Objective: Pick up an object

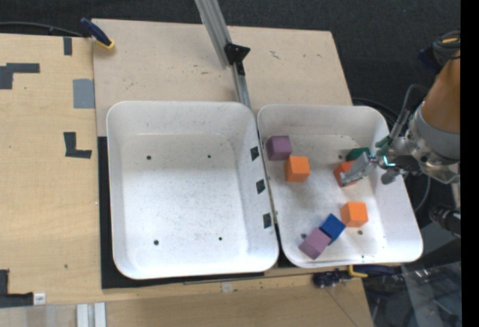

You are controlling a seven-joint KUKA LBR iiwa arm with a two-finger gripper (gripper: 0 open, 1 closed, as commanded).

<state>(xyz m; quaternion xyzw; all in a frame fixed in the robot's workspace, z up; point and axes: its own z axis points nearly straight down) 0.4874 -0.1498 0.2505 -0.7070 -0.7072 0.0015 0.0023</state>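
Bench: right bin (pixel 389 243) holds coloured blocks; tool (pixel 359 168) over red block (pixel 343 168).

The arm (pixel 441 105) enters from the right edge of the view — orange band uppermost, grey wrist section below it. The gripper (pixel 358 168) extends leftward from the wrist, angled slightly downward. Wrist housing and cabling sit directly to the right of the gripper.
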